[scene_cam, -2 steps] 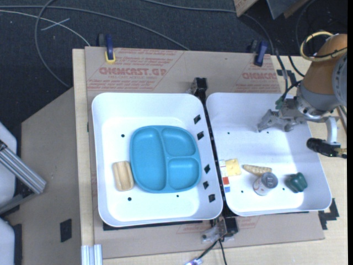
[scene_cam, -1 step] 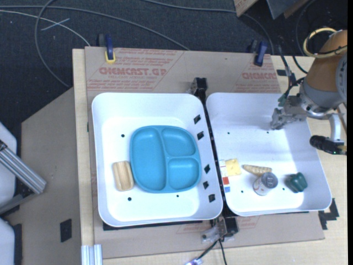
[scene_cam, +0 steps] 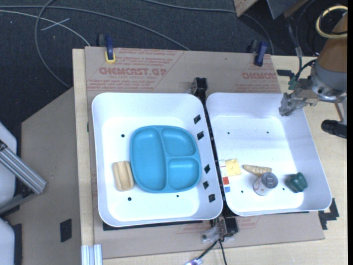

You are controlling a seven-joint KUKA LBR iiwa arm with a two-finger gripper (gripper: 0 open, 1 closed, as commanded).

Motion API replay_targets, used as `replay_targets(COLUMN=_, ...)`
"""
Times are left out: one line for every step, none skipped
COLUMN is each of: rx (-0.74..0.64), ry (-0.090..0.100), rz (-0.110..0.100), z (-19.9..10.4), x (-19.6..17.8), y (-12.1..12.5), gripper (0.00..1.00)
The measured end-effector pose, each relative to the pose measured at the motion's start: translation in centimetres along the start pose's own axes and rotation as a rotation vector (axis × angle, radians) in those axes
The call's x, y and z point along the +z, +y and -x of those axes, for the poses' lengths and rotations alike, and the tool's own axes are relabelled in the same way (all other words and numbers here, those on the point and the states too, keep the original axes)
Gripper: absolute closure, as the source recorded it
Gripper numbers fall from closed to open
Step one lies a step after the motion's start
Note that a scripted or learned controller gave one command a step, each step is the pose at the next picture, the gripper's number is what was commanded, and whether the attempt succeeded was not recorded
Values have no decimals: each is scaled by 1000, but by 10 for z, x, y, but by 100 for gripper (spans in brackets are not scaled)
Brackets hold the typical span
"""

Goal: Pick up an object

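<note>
Small pieces, a green block (scene_cam: 297, 182), grey cap (scene_cam: 267, 181) and yellow card (scene_cam: 233, 167), sit low in the right bin (scene_cam: 248, 131), probably light and rigid, the block easiest gripped across its sides, while the gripper (scene_cam: 288, 107) hovers over the bin's far rim.

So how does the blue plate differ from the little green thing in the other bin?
The blue plate is much larger than the green thing. The plate is light blue, flat, with three compartments; the green thing is dark and lumpy. The plate lies mid-bin on the left; the green thing sits near the right bin's corner. Both rest untouched.
</note>
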State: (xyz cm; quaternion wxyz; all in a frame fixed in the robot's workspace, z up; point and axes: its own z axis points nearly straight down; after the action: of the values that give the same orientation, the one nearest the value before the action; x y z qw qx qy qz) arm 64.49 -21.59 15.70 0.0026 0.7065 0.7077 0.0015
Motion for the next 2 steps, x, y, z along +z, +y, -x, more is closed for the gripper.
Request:
replay_targets(rx=1, ry=0, rz=-1, z=-1, x=-45, y=-2, gripper=100)
replay_targets(rx=1, ry=0, rz=-1, z=-1, x=-83, y=0, gripper=100)
